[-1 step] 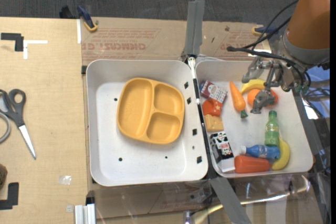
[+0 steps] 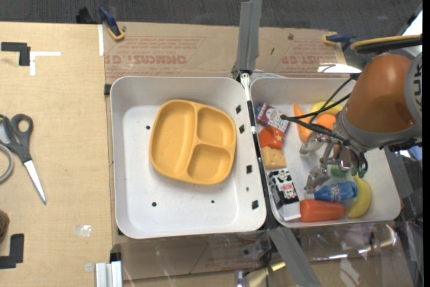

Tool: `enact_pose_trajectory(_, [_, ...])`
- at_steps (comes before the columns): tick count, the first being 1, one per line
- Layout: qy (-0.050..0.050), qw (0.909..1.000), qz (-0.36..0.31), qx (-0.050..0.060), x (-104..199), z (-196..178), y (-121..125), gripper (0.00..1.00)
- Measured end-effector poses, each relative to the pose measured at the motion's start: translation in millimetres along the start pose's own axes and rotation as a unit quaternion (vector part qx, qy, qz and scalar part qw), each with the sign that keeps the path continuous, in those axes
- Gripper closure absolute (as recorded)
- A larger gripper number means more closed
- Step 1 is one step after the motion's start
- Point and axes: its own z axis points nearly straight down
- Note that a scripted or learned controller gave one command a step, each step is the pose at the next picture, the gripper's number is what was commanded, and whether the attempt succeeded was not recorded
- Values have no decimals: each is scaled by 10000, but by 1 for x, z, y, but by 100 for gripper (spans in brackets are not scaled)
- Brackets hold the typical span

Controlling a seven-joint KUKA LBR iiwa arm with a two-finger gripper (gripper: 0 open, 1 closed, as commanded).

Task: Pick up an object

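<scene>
Metal fingers of my gripper (image 2: 330, 168) hung low in the right bin (image 2: 383, 215), over its near half.

I could not tell how far my fingers stood apart, nor whether they touched anything. Just beneath them lay a blue object (image 2: 336, 192), with an orange-red object (image 2: 321, 210) along the near edge and a banana (image 2: 363, 197) toward the near right corner. The left bin (image 2: 127, 212) held a yellow divided plate (image 2: 193, 142).

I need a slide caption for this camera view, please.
KUKA arm's gripper hovers over the cluttered right bin above a blue toy; a yellow divided plate sits in the left bin.
</scene>
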Motion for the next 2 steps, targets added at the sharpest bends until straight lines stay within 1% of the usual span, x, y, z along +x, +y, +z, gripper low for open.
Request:
enact_pose_trajectory(1, [-10, 9963, 864, 3, -72, -3, 8, 0])
enact_pose_trajectory(2, [115, 9916, 1285, 73, -105, 0, 41, 0])
